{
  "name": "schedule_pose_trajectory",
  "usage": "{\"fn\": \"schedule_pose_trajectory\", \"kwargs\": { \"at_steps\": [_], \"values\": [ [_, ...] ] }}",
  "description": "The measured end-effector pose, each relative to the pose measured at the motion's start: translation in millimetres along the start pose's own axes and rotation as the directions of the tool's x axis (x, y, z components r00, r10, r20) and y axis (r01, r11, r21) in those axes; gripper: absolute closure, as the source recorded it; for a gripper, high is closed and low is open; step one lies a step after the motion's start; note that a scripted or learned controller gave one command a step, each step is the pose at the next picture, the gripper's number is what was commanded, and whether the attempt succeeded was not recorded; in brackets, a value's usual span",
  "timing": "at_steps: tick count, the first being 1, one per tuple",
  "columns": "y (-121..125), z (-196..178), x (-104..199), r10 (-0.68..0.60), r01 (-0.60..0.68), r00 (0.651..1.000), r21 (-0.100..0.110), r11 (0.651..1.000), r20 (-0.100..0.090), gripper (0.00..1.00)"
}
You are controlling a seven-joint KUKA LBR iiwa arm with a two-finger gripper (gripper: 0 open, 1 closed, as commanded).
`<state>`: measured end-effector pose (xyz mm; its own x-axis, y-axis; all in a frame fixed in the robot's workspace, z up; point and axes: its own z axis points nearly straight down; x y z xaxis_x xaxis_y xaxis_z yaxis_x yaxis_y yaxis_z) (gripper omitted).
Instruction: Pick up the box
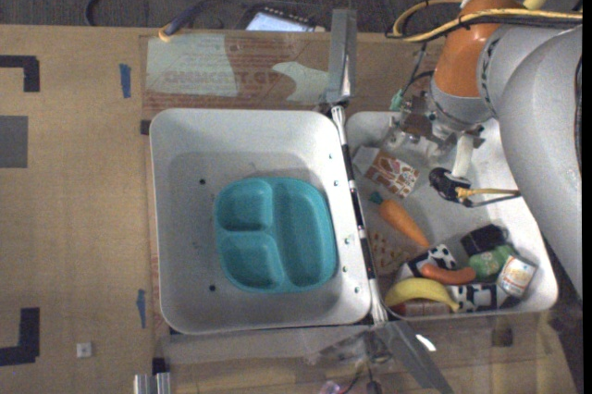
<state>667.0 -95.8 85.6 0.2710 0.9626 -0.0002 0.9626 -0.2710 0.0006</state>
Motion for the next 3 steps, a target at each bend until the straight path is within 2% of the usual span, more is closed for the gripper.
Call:
{"fn": "schedule_pose_trajectory", "kwargs": {
  "at_steps": [1,2,3],
  "values": [
    [1,-12,3,-0.005,0.005,1.000,-0.004,1.000,0.000,1.00],
    [-45,-100,51,0.221,-0.221,0.975,-0.001,0.975,0.000,1.00],
    [-104,-99,142,0.468,-0.468,0.884,0.005,0.884,0.002,1.00]
  ]
}}
